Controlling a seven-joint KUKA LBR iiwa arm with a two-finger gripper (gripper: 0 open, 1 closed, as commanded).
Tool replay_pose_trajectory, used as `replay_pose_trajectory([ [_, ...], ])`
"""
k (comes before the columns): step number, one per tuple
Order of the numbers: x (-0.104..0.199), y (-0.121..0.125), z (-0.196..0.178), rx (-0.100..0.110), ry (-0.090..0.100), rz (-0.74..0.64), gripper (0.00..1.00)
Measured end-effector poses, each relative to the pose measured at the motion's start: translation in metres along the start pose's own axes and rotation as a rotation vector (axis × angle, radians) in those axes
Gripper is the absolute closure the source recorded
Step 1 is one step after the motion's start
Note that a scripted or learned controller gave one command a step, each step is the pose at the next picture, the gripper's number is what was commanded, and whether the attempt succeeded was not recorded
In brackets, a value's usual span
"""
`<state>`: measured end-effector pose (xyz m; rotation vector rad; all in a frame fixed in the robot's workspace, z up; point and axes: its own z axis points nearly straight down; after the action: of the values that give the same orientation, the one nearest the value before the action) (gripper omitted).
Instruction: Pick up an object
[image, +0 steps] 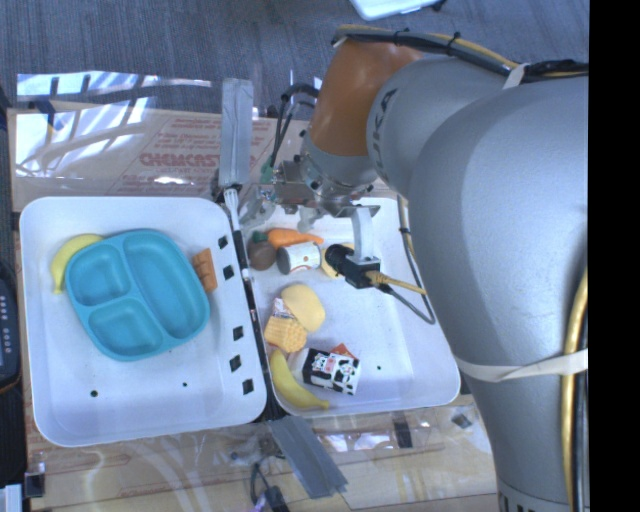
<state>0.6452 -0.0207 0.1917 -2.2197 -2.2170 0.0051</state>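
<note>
The bench (120, 170) is covered behind the bins by a sheet of brown cardboard printed with red lettering, partly overlaid with clear plastic film; dark grey ribbed flooring is seen beyond it. Two shallow white bins stand side by side, joined along a hinged divider (240, 300) that serves here as the landmark.

Left of the divider, the left bin (60, 400) is occupied by a blue three-compartment plate (135, 292). A yellow banana (68, 256) is tucked against the plate's far-left edge, and a small orange block (205, 268) lies between the plate and the divider.

Right of the divider, the right bin (400, 350) contains the candidate objects. At the far end an orange carrot (292, 238) is found, with a brown round item (262, 256) and a small white cylinder (298, 259) just beside it. Nearer the middle lie a pale yellow rounded piece (304, 304) and a waffle-patterned piece (285, 333) — the two are touching. At the near end a second banana (290, 385) lies close to the divider, with a black-and-white carton (332, 371) beside it.

The grey arm (500, 220) enters from the right. The gripper (335, 215) is positioned over the far end of the right bin, above the carrot. Its opening cannot be determined, and no object is seen held in it.
</note>
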Motion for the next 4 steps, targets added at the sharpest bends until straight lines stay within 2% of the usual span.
replay_pose_trajectory([
  [1, -0.078, -0.023, 0.055, 0.000, -0.001, -0.279, 0.00],
  [2, -0.090, 0.000, 0.091, -0.002, -0.002, -0.347, 0.00],
  [3, -0.089, 0.001, 0.079, -0.006, -0.003, -0.351, 1.00],
  [4, -0.035, 0.000, -0.005, -0.012, -0.002, -0.349, 1.00],
])
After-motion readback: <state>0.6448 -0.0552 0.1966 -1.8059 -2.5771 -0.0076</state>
